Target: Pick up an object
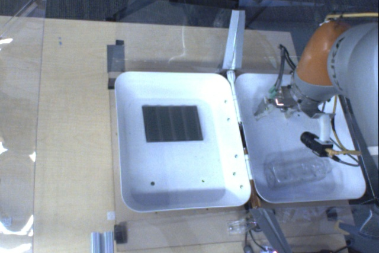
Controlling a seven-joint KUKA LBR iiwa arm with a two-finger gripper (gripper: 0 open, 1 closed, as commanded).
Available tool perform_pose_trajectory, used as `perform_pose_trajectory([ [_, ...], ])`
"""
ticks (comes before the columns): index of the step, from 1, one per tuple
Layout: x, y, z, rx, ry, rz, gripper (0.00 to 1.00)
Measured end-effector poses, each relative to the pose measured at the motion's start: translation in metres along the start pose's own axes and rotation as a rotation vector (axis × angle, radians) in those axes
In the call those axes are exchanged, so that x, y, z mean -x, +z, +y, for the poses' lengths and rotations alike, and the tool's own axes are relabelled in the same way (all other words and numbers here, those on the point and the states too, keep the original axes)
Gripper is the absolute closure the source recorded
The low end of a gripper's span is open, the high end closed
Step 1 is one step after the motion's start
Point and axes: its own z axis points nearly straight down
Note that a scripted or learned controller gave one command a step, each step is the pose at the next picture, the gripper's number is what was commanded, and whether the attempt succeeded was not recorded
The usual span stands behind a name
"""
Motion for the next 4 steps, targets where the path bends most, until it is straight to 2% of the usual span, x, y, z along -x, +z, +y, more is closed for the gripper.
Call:
perform_pose_trajectory([
  [1, 0.089, -0.136, 0.001, -0.003, 0.068, -0.003, 0.0],
  [2, 0.072, -0.006, -0.048, -0.008, 0.217, -0.001, 0.0],
  [3, 0.072, -0.111, -0.129, -0.006, 0.18, -0.002, 0.0],
  [4, 0.072, -0.111, -0.129, -0.006, 0.18, -0.002, 0.0],
])
